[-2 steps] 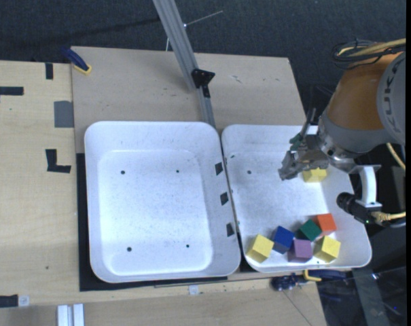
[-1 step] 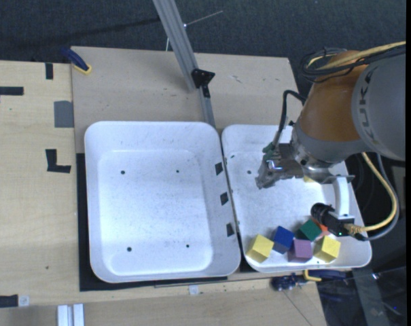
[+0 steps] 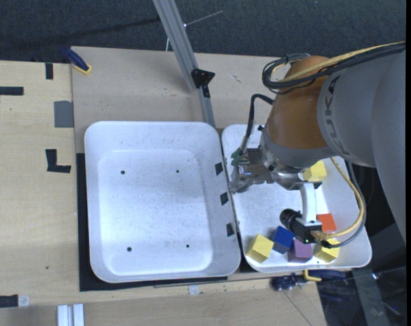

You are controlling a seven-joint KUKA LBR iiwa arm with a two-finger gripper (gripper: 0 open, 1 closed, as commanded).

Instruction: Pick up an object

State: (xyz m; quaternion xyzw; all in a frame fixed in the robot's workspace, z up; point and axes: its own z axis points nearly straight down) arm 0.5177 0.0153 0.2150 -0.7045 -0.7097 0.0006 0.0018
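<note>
Three yellow blocks (image 3: 261, 248); one blue (image 3: 283, 238); one purple (image 3: 301, 250).

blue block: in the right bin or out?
In. The blue block lies on the right bin's floor near its front edge, between a yellow block and a purple block.

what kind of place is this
Probably a robotics lab set up for bin-picking trials: a grey-and-orange arm over two white bins, small coloured blocks in the right one, tape marks on the bench.
</note>
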